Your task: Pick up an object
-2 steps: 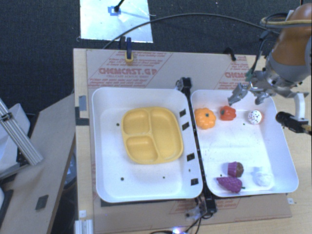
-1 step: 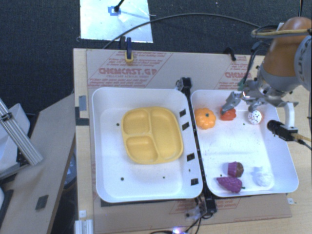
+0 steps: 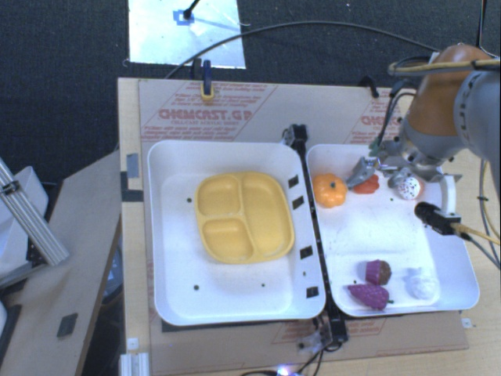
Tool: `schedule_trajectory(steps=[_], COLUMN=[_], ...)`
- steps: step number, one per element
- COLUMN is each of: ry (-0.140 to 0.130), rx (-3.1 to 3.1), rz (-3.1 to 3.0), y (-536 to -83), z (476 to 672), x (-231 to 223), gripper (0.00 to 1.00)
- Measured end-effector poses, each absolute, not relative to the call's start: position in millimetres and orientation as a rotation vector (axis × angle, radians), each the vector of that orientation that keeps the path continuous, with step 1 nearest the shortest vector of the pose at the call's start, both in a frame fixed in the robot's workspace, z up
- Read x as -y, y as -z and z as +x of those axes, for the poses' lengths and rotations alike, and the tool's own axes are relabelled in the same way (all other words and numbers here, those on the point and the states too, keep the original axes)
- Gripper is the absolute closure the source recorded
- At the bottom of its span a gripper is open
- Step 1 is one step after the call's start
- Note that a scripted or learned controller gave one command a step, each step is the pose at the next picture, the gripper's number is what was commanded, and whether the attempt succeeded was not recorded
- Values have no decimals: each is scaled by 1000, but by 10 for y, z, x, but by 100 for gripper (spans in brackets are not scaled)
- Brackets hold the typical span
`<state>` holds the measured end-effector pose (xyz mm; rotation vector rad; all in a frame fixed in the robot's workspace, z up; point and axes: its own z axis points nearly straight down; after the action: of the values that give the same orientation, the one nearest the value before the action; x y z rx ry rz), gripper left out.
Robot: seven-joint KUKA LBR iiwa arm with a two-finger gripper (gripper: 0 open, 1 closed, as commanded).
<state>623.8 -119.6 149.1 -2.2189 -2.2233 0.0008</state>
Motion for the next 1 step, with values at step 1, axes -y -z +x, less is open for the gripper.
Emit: schedule_trajectory(steps=[1], ry=[4], rx=[2230], rz=[-2221], y=[-1082], z=[6327], x=[1149], gripper=[0])
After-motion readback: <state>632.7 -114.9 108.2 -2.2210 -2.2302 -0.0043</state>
